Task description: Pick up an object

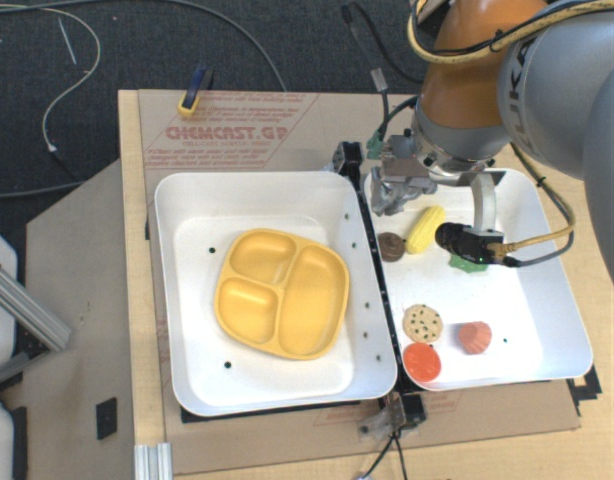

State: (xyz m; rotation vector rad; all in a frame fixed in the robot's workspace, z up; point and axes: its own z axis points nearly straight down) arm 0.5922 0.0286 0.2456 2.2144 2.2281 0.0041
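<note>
Above the right bin's (547, 298) far left corner, the gripper (392, 196) hung with finger state impossible to tell, just beside a yellow corn cob (425, 228) and brown piece (391, 246), while cookie (422, 323), tomato slice (422, 363) and pink piece (474, 337) lay nearer, and a yellow divided plate (283, 292) occupied the left bin (187, 268).

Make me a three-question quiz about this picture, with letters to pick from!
1. Where is the yellow plate?
A. left bin
B. right bin
C. on the floor

2. What colour is the toy corn?
A. blue
B. yellow
C. purple

3. How does the cookie lie?
A. stacked on the plate
B. flat on the bin floor
C. hanging from the claw

Answers:
1. A, it sits in the left bin, beside the right bin.
2. B, it is yellow, lying just below the claw.
3. B, it lies flat above the orange slice.
</note>
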